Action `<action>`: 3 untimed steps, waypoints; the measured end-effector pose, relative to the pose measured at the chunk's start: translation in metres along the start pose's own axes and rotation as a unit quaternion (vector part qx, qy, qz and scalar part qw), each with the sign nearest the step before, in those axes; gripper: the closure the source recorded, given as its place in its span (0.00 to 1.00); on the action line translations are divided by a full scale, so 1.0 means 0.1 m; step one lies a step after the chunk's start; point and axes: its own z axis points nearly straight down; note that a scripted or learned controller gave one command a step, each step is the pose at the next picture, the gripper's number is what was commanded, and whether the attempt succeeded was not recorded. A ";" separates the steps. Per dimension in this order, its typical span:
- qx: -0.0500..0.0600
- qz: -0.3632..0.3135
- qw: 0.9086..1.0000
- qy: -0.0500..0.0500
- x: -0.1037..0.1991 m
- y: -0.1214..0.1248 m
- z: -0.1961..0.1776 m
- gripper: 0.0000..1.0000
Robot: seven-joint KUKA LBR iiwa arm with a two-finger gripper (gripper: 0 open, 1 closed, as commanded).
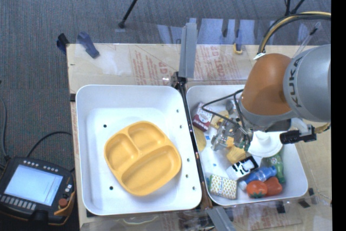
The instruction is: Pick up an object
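Observation:
My gripper hangs low over the middle of the right bin, under the arm's orange band. Directly around it lie a yellow block and a dark red packet. Toward the bin's front I see a black-and-white card, a blue bottle, a red tomato-like toy, a green item and a pale waffle-patterned packet. The wrist hides what lies right beneath the gripper.
The left bin holds a yellow divided plate. A white round part of the arm sits beside the gripper. A grey post rises behind the wall between the bins. A teach pendant lies on the floor at left.

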 end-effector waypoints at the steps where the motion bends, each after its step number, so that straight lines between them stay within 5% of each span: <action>1: -0.005 0.002 1.000 -0.011 -0.21 0.49 -1.33 1.00; 2: -0.001 0.154 0.988 -0.001 0.37 -0.17 -0.73 1.00; 3: -0.002 0.194 0.981 -0.004 0.52 0.48 -1.29 1.00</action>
